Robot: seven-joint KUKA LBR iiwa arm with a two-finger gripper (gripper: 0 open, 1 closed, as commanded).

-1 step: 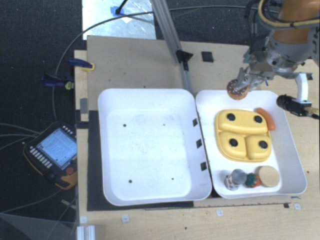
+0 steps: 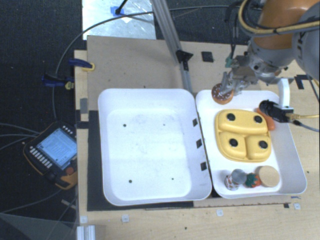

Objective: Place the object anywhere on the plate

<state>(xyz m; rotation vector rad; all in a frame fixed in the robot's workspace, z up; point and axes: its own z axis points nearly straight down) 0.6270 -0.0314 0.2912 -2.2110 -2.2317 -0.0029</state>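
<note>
The grey arm is reaching in from the upper right, orange band uppermost, wrist angling down and leftward toward the yellow sectioned plate. Its gripper is hanging just beyond the plate's far left corner, the jaws closing on a small brown round object there, over the right white bin on the worktop
</note>
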